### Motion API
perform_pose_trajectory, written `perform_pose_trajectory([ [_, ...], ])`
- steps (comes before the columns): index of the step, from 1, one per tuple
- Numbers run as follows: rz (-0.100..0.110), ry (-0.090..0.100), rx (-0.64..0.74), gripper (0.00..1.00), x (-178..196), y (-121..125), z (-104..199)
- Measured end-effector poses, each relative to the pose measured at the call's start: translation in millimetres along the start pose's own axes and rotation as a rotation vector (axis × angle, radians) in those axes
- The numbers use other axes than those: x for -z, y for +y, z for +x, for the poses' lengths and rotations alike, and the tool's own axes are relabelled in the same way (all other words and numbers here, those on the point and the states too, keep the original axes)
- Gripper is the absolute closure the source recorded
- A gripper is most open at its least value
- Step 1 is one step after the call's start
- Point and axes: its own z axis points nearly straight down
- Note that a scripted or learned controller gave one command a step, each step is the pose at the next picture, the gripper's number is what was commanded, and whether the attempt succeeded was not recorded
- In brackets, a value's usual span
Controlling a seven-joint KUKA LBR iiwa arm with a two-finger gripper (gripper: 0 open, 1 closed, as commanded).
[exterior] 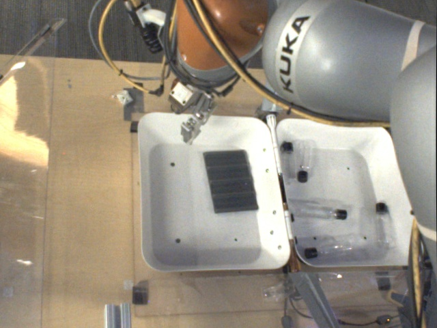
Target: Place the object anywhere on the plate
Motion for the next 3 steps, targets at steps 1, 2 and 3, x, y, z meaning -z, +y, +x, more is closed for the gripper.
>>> perform_pose_trajectory([
  [1,-0.002,-0.002,0.008,1.00,-103.5,-10.4,-2.4],
  [2,0.000,-0.001,0.415,1.00,-25.0,-11.1,-1.9],
  [3,-0.003,-0.004,0.587,1.00,-123.9,-9.4,-1.9],
])
